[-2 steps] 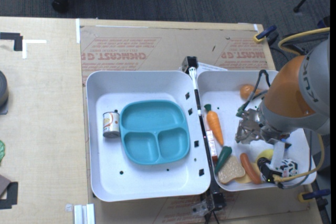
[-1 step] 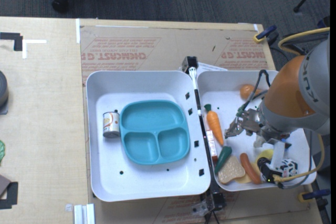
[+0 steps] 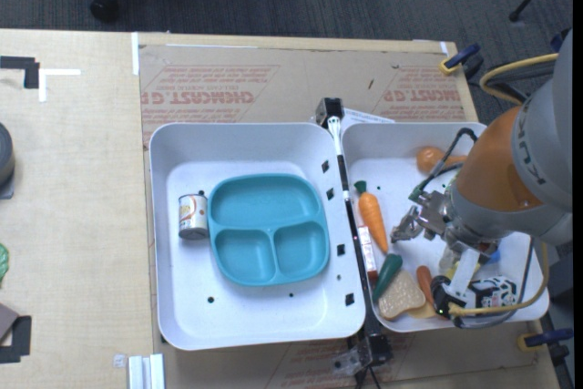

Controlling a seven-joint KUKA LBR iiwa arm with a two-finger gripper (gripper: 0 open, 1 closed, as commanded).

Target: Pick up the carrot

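The carrot (image 3: 372,219), orange with a small green top, lies along the left wall of the right bin (image 3: 401,167), its tip pointing toward the near side. My gripper (image 3: 406,226) hangs low just to the right of the carrot, a small gap apart from it. The metal fingers look open, with nothing between them. The grey arm with its orange band comes in from the right and covers much of the right bin's far side.
The left bin (image 3: 173,287) holds a teal divided plate (image 3: 269,228) and a small can (image 3: 191,216). In the right bin lie an orange fruit (image 3: 428,159), a green vegetable (image 3: 388,270), a bread slice (image 3: 401,296), a red sausage-like piece (image 3: 424,280) and a black-and-white item (image 3: 494,291).
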